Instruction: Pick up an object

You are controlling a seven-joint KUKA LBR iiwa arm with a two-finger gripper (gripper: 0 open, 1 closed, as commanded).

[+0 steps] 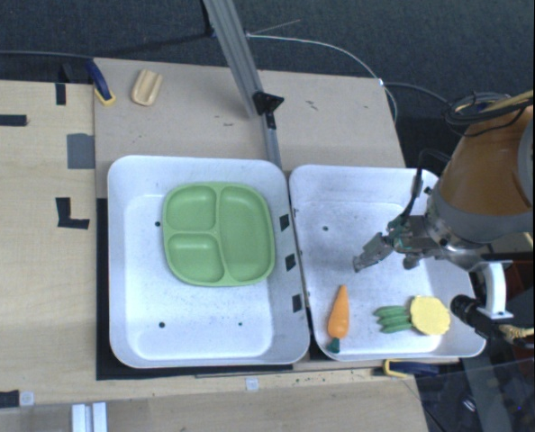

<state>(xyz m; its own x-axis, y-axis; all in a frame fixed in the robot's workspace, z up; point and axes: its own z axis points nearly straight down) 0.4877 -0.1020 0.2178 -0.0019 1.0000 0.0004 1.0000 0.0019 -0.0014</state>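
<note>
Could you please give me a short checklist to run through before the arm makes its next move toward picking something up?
1. Targets in reach: the carrot, green beans and yellow disc lie in the right bin along its near edge: ok.
2. Gripper free of any load: nothing shows between its fingers: ok.
3. Gripper lined up over a target: it hangs above bare bin floor, up and right of the carrot: not ok.
4. Carrot isolated for a grasp: it lies apart from the beans: ok.
5. Beans and disc separated: they touch or overlap: not ok.
6. Green divided plate out of the way, in the left bin: ok.
</note>
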